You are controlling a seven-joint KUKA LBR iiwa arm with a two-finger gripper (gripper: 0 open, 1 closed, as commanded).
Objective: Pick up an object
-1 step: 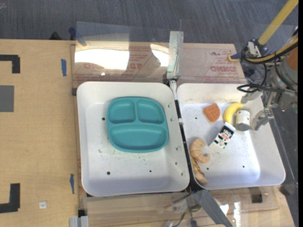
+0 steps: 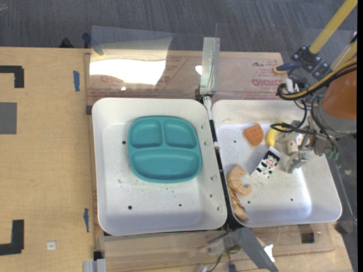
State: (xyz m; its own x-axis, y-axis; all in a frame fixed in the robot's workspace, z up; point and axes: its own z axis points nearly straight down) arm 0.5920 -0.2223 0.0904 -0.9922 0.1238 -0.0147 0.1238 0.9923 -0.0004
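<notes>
- Left bin (image 2: 108,208): teal divided plate (image 2: 164,148), too broad; skip.
- Right bin (image 2: 317,208), frame right: orange block (image 2: 254,134), black-white piece (image 2: 267,164), tan pastry (image 2: 239,181).
- Pincer (image 2: 296,162) just right of b/w piece; can't tell open or closed. Center over it, descend straight.

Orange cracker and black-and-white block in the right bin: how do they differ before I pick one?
The orange cracker is plain orange and squarish; the black-and-white block is patterned and longer. The cracker lies farther back, apart from the gripper; the block lies nearer the front, closer to the gripper. Both lie loose on the right bin floor, ungripped.
</notes>
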